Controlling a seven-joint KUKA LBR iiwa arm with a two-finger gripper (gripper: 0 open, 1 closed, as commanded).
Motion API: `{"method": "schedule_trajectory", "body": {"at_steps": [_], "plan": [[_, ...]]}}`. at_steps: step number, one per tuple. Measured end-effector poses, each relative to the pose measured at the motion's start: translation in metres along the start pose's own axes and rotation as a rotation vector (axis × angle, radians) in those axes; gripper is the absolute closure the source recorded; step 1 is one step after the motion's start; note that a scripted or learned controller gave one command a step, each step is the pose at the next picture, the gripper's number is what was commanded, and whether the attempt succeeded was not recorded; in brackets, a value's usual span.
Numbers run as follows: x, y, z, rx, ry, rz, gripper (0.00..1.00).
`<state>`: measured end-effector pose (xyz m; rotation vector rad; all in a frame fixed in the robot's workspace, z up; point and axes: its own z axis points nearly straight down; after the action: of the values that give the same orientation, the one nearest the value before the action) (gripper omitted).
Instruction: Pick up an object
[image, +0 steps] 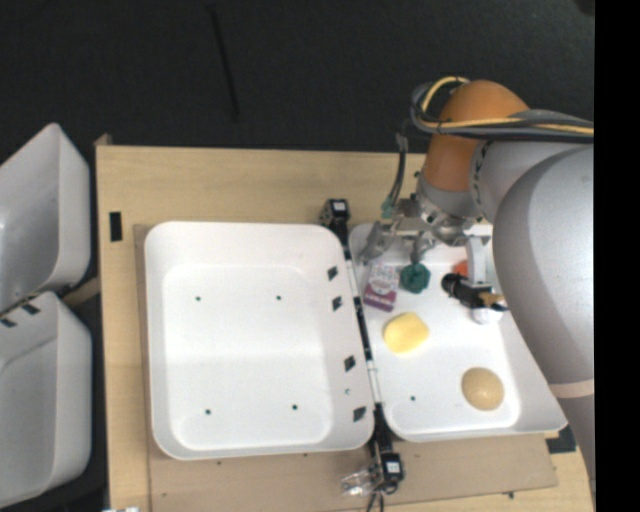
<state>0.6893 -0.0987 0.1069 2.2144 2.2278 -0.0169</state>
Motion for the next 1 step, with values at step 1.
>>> {"method": "schedule_trajectory", "body": {"at_steps": [1], "plan": [[0.0077, -0.0706, -0.0988, -0.01, 0.007, 0.008, 0.0]]}}
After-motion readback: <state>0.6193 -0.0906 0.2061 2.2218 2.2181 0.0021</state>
